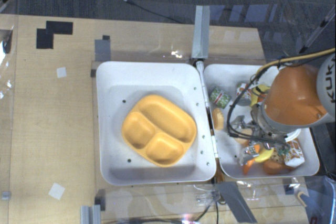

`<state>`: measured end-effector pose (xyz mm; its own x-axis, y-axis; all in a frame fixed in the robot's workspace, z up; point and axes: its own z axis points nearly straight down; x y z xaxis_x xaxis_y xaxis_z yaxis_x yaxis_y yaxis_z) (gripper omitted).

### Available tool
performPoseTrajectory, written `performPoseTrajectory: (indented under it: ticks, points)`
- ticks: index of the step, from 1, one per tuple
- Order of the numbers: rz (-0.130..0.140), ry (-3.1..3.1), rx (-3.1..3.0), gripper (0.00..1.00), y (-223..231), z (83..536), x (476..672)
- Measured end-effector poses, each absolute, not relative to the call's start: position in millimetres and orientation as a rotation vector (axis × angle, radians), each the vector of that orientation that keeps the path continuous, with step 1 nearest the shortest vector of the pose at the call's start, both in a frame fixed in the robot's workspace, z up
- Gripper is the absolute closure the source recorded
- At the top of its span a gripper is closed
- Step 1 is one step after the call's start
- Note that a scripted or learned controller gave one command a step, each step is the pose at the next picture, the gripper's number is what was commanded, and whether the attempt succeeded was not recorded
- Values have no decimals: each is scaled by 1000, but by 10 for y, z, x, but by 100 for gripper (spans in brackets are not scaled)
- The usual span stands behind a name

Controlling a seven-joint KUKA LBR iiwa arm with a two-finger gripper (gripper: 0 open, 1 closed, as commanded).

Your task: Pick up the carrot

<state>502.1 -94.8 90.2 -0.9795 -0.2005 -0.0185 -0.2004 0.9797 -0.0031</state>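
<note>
The carrot (248,164) shows as a small orange piece near the front edge of the right bin (227,165), among other toy foods. My gripper (253,138) hangs low over that bin's middle, just behind and above the carrot, under the arm's orange band (294,97). Dark metal parts and cables of the wrist cover the objects directly beneath it. From this view I cannot make out anything held.
The left bin (113,113) holds a yellow divided plate (159,129). In the right bin lie a green can (219,97), a beige piece (217,119), a yellow piece (264,155), a reddish-brown item (273,167) and a white packet (295,152). A metal divider (207,113) separates the bins.
</note>
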Motion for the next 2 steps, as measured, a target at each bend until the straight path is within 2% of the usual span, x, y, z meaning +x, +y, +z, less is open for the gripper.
performPoseTrajectory:
  ticks: [1, 2]
  points:
    - [-5, 3098, -318, 100, -943, 1029, 5055]
    - [-5, 3099, -318, 0, -942, 1025, 5052]
